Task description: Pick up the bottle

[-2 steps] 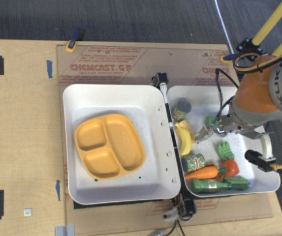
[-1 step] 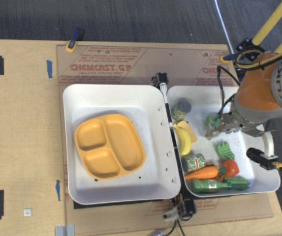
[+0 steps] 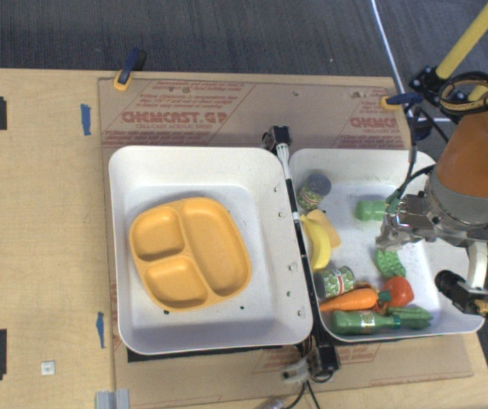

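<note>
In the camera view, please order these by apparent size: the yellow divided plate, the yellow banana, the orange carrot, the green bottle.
1. Yellow divided plate, clearly largest.
2. Green bottle, orange carrot and yellow banana look similar; I cannot rank them.

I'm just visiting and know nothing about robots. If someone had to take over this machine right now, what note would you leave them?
Gripper: over the right bin, above its middle; whether it is open or shut cannot be told, and nothing is seen held.
Bottle: the green one lying on its side by the bin's near edge, next to the carrot.
Left bin: holds a yellow divided tray.
Done: nothing yet.
Left: reach the bottle, grip it, lift it.
</note>
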